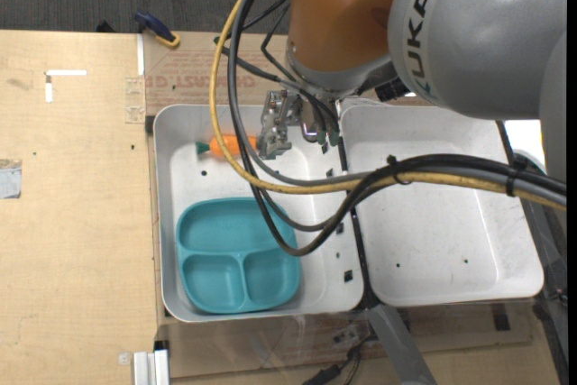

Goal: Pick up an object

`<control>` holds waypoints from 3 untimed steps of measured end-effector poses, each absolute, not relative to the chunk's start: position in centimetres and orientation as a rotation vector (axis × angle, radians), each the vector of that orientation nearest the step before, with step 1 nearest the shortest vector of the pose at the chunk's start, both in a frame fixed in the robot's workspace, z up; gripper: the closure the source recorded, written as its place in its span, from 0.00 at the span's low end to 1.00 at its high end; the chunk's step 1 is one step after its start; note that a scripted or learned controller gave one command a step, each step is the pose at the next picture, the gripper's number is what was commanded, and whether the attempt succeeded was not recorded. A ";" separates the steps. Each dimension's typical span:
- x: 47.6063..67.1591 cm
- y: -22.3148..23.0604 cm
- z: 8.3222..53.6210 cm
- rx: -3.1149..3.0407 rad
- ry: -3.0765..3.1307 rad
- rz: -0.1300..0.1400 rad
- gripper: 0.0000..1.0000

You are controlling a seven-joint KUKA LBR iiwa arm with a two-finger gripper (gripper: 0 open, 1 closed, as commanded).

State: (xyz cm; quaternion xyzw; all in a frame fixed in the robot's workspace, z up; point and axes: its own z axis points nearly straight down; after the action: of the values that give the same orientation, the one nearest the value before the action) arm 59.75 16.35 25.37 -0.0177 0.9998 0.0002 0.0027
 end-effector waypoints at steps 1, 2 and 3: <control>56.4 18.2 9.3 -0.434 3.107 0.001 1.00; 50.9 22.4 10.6 -0.940 2.930 -0.007 1.00; 57.1 20.0 31.9 -1.236 2.882 0.001 1.00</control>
State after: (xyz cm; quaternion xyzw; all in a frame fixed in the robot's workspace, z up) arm 57.10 20.01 31.93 -0.3941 0.9190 0.0002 0.0031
